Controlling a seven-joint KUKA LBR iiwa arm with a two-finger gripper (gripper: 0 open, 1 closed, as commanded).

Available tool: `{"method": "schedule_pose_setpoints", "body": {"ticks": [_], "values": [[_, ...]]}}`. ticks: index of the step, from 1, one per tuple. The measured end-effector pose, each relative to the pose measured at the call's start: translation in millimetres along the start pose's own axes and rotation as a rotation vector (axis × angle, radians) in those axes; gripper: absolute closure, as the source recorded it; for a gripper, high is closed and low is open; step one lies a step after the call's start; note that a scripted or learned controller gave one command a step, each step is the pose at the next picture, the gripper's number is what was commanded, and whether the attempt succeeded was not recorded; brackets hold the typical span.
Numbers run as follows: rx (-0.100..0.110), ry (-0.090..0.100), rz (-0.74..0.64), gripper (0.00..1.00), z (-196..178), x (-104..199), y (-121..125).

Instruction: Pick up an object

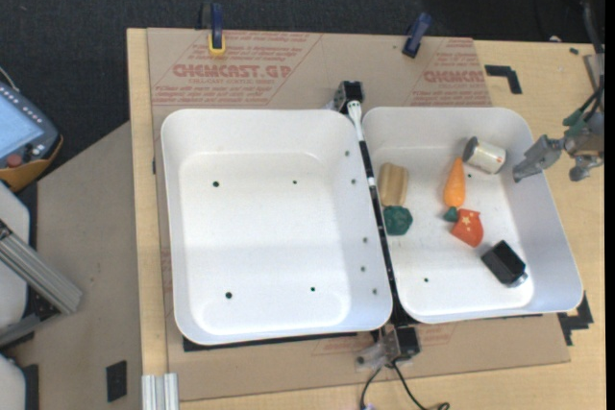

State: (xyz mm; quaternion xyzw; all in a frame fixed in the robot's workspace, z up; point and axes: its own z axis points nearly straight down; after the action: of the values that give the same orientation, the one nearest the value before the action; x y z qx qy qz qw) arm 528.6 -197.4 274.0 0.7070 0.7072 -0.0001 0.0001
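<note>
The right bin holds several small objects: a tan wooden block, a green lump, an orange carrot-shaped piece, a red piece, a black block and a pale cylinder. My gripper hangs over the right bin's right rim, just right of the pale cylinder. It is open, its two grey fingers spread with nothing between them. The arm runs off the right edge.
The left bin lies beside the right one, with a black divider strip between them. Both rest on a brown board held by blue clamps at the back edge.
</note>
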Motion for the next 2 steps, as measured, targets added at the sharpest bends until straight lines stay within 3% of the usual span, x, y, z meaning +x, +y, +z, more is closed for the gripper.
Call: {"method": "schedule_pose_setpoints", "body": {"ticks": [1,2], "values": [[0.009,0.004,-0.003,0.00,98.0,13.7,36.7],[0.003,0.001,0.001,0.00,98.6,8.2,30.0]]}}
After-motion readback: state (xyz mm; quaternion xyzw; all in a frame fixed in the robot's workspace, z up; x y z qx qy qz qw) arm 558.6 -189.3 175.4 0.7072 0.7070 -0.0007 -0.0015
